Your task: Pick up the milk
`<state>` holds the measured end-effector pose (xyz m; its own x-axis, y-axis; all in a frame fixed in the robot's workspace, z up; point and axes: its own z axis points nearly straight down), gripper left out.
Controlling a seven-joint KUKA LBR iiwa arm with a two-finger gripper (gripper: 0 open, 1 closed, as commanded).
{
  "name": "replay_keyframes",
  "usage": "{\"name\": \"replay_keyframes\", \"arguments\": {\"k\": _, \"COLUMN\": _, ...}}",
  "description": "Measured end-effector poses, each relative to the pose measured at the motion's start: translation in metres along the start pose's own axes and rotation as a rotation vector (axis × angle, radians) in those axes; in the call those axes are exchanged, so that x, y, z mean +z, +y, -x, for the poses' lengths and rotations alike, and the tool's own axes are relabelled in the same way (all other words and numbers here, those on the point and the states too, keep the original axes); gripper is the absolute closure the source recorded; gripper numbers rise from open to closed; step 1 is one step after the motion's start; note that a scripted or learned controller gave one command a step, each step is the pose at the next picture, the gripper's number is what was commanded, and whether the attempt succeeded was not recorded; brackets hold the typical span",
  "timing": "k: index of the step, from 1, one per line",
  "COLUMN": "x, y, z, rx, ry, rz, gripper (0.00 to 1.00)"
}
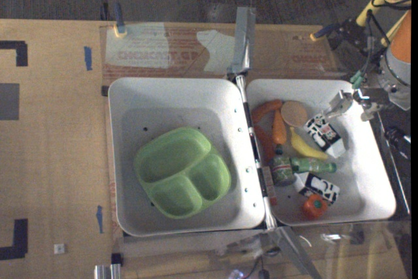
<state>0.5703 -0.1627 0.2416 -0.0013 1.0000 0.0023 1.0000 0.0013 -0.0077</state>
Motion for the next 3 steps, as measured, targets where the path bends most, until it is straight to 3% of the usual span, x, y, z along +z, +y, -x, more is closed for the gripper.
{"name": "replay_keyframes", "arguments": {"k": 1, "x": 0.100, "y": 0.033, "z": 0.025, "rx": -0.152, "ry": -0.001, "rz": 0.002, "gripper": 0.00}}
{"name": "replay_keyframes", "arguments": {"k": 2, "x": 0.030, "y": 0.086, "z": 0.060, "rx": -0.237, "ry": -0.004, "rz": 0.008, "gripper": 0.00}}
{"name": "replay_keyframes", "arguments": {"k": 3, "x": -0.045, "y": 0.088, "z": 0.061, "rx": -0.224, "ry": -0.005, "rz": 0.008, "gripper": 0.00}}
